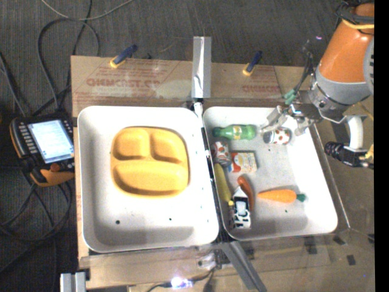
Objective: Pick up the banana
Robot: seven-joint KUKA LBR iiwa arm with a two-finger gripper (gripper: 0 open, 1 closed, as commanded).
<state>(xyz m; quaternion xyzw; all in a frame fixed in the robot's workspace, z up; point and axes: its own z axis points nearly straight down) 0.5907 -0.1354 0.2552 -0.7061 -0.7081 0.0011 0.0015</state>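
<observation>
Dark carpet surrounds 2 white bins. Left bin [91,224] holds a yellow tray [150,161]. Against the right bin's [322,212] left wall at 9 o'clock lies the banana [221,184], partly hidden by clutter. At 1 o'clock the gripper [278,126] hovers over a small red-and-white object [281,137], blurred.

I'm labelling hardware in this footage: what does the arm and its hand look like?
The arm has a broad orange band over a grey wrist section, rounded in shape. Below it the hand is a small metallic assembly, silver-grey, with thin wiring including a green piece near its base.
</observation>
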